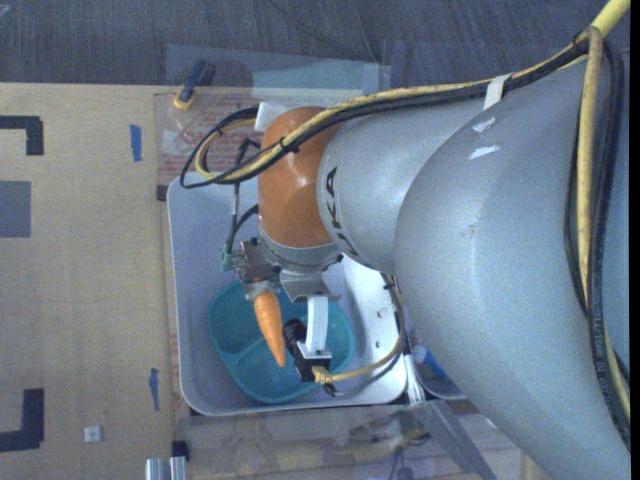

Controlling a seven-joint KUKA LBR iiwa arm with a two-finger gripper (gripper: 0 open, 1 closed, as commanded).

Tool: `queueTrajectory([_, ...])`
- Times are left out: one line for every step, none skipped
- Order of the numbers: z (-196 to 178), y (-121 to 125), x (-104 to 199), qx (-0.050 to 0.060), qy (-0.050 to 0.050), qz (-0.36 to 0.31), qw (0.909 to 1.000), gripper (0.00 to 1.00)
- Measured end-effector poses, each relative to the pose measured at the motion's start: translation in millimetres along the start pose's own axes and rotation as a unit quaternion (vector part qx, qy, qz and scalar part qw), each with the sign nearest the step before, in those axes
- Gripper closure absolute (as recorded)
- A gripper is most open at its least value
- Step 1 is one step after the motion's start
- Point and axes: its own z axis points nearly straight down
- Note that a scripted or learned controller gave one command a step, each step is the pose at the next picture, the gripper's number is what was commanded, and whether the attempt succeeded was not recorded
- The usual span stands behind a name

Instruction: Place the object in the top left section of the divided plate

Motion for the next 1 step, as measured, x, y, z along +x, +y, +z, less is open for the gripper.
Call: queueTrajectory([-89.4,-29.3,-19.7,-0.001,0.0,-0.046,0.9989,1.0])
